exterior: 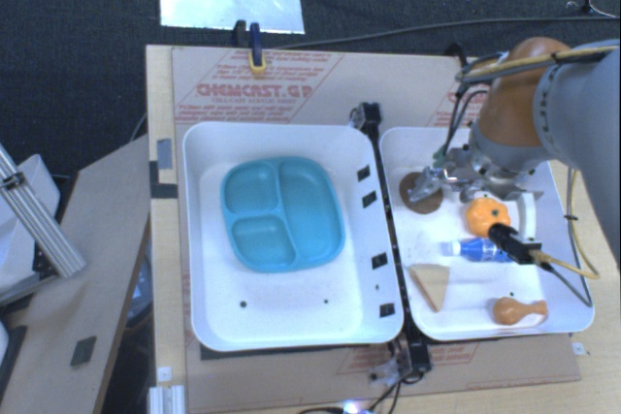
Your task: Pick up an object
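The right bin (558, 208) holds several items: a brown round disc (419, 194) at its left, an orange fruit (484, 214) in the middle, a blue and white tube (474, 250), a tan wedge (433, 285) and a tan drumstick (519, 309) at the front. My gripper (442, 177) is low inside this bin, just right of and above the brown disc and left of the orange fruit. Its tip looks very close to the disc, but whether they touch is unclear.
The left bin (209, 208) holds a blue divided plate (282, 213). A black hinged divider (380, 218) runs between the bins. The arm's grey and orange wrist (529, 107) hangs over the right bin's back corner. Cables (558, 267) trail across its right side.
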